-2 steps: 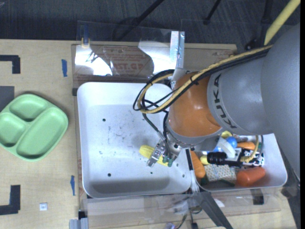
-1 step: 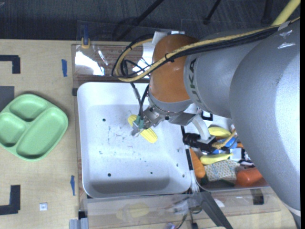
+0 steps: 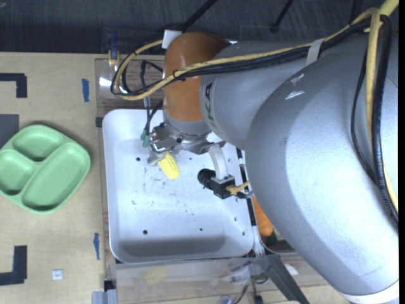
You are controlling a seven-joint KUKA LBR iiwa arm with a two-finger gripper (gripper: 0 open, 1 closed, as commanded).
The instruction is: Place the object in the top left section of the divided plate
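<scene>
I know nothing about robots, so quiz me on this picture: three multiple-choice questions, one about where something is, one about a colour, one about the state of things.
1. Where does the green divided plate lie?
A. Inside the white bin
B. On the wooden bench left of the white bin
C. On top of the arm

2. What colour is the small corn-like object?
A. Yellow
B. Blue
C. Red

3. How many sections of the plate hold an object?
A. All three
B. One
C. None

Answers:
1 B, the plate rests on the bench beside the white bin.
2 A, it is yellow, lying in the bin just below the gripper.
3 C, all three sections show only bare green.
</scene>
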